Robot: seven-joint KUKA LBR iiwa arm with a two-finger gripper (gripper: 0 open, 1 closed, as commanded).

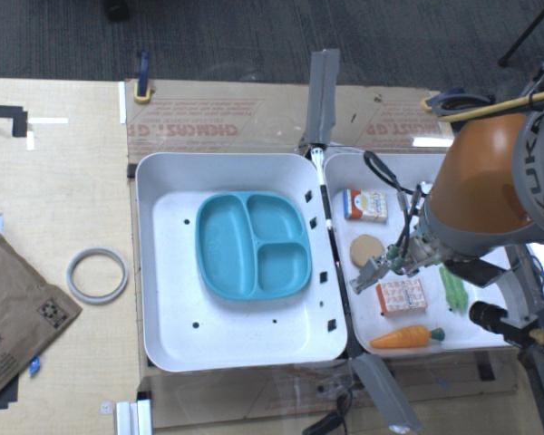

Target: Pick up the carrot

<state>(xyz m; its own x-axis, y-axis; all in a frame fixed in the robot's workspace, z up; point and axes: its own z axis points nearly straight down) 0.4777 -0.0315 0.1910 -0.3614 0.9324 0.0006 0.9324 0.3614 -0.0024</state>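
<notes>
carrot (402, 337) lies near the bin's front wall. my hand (374, 273) hovers above it, nothing held, spread unclear. i might grab the box (402, 295) instead.

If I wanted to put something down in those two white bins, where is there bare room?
The left bin has a bare white floor all round the blue tray, widest below it. The right bin is crowded: a box, a round biscuit, a second box, the carrot and the arm fill most of it.
</notes>
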